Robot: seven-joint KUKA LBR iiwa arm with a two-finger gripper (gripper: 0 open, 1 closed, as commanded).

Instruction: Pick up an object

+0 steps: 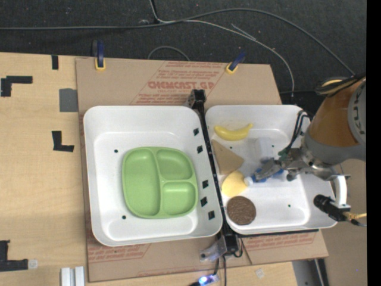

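Apparently the nearest candidate for picking is a small blue object [261,175] that lies on the floor of the right bin [262,108], about mid-bin. The gripper [281,167] sits low, just beside it on its right, perhaps touching; whether it is apart or closed on anything I cannot tell, since the wrist hides the tips. Nothing is visibly lifted, so by my judgement the pick is not yet done: grasp and raise both remain.

Left of the blue object are a yellow round fruit [234,184] and a tan wedge [229,157], both near. A brown disc [241,210] lies toward the front wall and a banana [233,131] near the back wall. The bin's right half is barer, giving the arm [336,127] room to enter and rise straight up.

Across the shared wall, the left bin [95,159] holds a green divided plate [159,182]. Both bins rest on a cardboard sheet [178,82] on the surface [36,159].
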